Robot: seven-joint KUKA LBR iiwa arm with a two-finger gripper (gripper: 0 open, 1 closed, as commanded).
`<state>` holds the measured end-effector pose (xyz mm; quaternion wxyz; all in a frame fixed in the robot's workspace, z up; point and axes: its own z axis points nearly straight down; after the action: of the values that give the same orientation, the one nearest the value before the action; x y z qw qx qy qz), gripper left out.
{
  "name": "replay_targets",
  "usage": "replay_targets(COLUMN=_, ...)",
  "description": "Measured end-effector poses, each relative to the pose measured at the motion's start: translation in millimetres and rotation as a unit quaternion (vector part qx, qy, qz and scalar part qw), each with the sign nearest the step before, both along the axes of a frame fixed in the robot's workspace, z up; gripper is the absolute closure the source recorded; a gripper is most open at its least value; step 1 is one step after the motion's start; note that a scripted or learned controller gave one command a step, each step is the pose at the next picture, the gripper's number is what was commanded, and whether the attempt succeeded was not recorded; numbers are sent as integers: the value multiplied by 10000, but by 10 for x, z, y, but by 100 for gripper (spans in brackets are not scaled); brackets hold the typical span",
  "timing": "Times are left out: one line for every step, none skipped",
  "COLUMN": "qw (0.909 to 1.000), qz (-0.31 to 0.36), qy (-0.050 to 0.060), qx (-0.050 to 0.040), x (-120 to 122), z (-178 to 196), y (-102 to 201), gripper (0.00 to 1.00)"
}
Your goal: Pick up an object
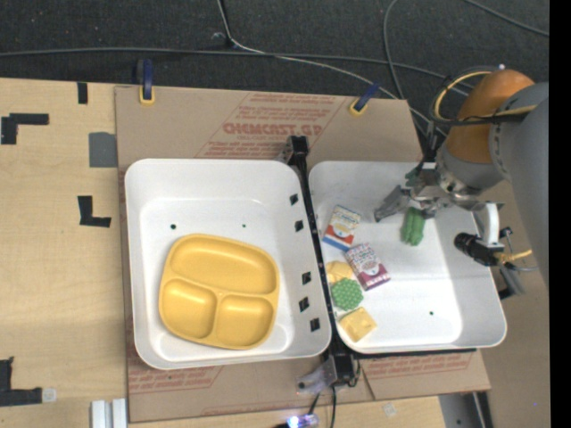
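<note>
My gripper (406, 214) hangs over the far right part of the right bin (464, 328), and its fingers are spread open. A small green cylinder (412, 228) lies on the bin floor right under the fingertips; I see no finger pressing on it. One grey finger (389, 208) points down and left, away from the cylinder. Along the bin's left side lie a red, white and blue packet (342, 224), a purple packet (367, 265), a green dotted round piece (346, 293) and a yellow piece (358, 325).
A yellow compartment tray (219, 290) fills much of the left bin (152, 185). A black divider (308, 239) runs between the two bins. The arm's grey body and orange band (491, 105) stand over the bench's right edge. Cables trail across the back.
</note>
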<state>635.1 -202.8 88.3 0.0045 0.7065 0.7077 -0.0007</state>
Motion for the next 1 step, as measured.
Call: replay_targets(qw=10000, qz=11, qy=-59, qx=-23, x=32, z=148, y=-3, gripper=100)
